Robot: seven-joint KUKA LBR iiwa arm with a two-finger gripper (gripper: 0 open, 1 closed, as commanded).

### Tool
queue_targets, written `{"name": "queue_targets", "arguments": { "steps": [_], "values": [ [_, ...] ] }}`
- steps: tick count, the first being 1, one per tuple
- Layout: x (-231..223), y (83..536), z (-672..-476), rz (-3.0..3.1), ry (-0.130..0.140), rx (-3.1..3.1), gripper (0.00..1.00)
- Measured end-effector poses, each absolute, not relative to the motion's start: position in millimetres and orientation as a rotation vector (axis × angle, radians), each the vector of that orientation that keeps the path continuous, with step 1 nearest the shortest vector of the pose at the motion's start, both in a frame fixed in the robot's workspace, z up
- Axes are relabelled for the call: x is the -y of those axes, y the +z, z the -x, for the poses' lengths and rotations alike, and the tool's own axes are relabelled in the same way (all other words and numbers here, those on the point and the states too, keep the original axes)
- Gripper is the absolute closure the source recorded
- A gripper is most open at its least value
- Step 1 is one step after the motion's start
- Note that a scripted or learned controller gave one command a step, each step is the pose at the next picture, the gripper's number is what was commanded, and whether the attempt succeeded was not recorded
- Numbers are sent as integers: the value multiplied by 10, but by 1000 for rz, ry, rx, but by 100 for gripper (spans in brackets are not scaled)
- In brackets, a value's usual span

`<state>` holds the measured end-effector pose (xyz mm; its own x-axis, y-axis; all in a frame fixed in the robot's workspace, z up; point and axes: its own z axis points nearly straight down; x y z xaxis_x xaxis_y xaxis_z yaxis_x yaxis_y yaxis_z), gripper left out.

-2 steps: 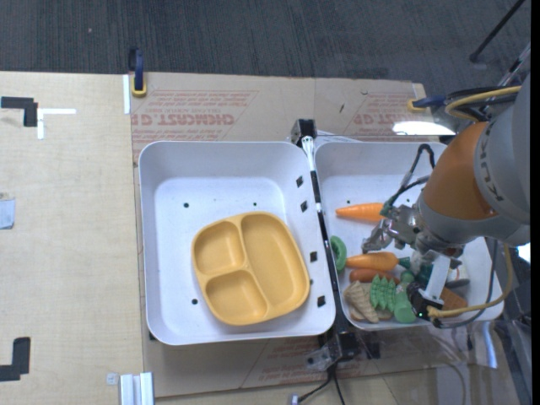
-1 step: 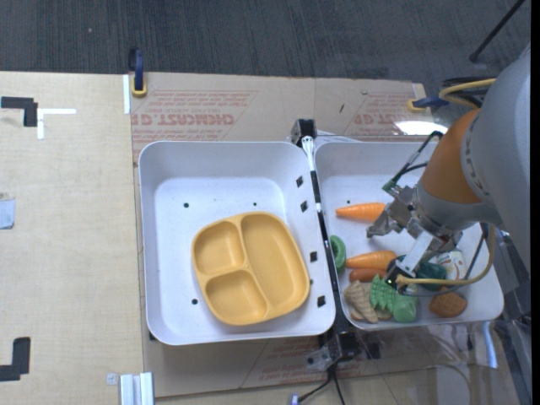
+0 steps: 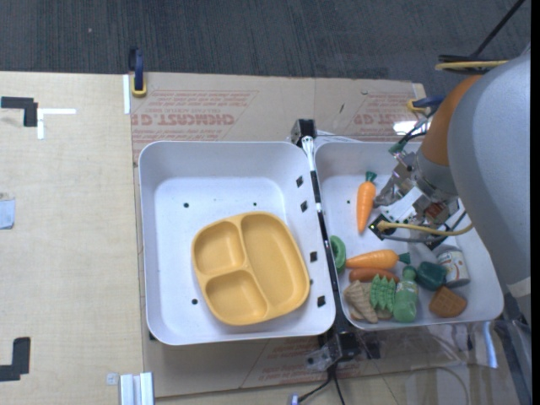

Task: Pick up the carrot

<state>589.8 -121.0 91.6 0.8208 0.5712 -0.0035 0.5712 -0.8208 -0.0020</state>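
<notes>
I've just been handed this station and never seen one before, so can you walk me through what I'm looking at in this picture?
One camera looks down at a slant on a bench with two shallow white bins. The big grey shape with an orange band entering from the picture's right is the robot arm; its pincer hangs over the right bin, beside an upright carrot, the thing it should pick up. I can't tell from here whether it grips anything. Below lie a second carrot and other toy foods in green, teal and brown, crowded together. The left bin holds a yellow divided plate.
</notes>
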Motion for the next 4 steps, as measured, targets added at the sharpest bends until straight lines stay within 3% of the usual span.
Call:
{"name": "queue_targets", "arguments": {
  "steps": [2, 3, 4],
  "values": [
    [978, 920, -6281, 3072, 8, 659, 0],
    [951, 912, -5396, 3121, 9, 340, 0],
    [963, 973, -4874, 3133, -43, 318, 0]
  ]
}}
